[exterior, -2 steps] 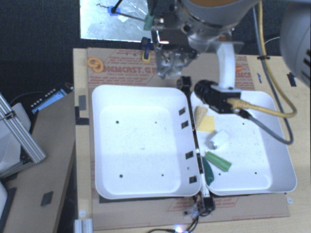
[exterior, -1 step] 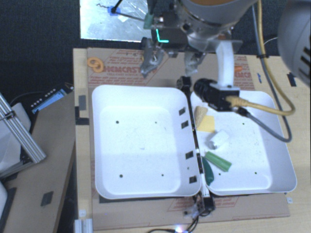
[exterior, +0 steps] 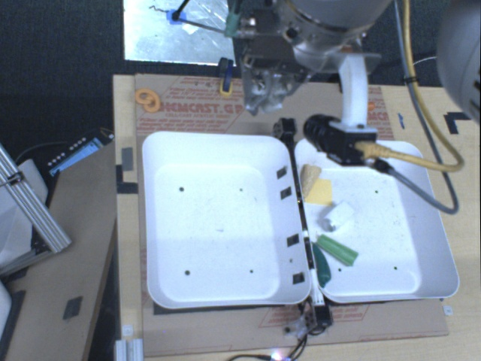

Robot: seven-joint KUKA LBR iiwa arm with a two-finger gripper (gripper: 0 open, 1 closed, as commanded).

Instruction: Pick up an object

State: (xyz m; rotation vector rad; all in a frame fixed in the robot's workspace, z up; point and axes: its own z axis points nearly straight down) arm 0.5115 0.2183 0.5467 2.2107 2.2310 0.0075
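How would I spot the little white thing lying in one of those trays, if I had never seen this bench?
Find the right-hand bin of the two white ones. Near its left wall lies a small cluster, and the white lump sits in the middle of it, below the yellow piece and above the green stick. It is the only pale, crumpled-looking item there, nearly matching the bin floor.

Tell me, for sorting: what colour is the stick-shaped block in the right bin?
Green, clearest in the camera view.

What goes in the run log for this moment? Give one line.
gripper: above back edge, nothing held | right bin: yellow block, white piece, green piece | pick: not done
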